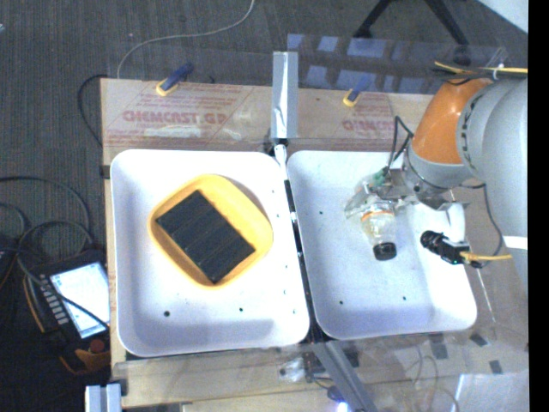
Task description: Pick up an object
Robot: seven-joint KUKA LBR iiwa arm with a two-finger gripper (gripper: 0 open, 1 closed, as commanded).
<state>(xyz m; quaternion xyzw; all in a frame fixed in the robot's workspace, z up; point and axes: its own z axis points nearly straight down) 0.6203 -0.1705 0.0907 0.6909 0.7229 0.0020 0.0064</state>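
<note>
In the right bin [343,299] lies a small clear plastic bottle [378,227] with a black cap [384,250] pointing toward the front. My gripper [375,197] hangs from the grey wrist with the orange band [437,127], right over the bottle's far end. It looks to be touching the bottle or just above it, and glare blurs where the two meet. The left bin [137,316] holds a yellow dish [168,210] with a black ribbed rectangular pad [206,235] lying on it.
A black fitting [436,243] with a yellow cable sits over the right bin's right side, beside the arm. A metal divider post [282,101] stands between the bins at the back. Two blue-and-yellow clamps [174,77] grip the board behind.
</note>
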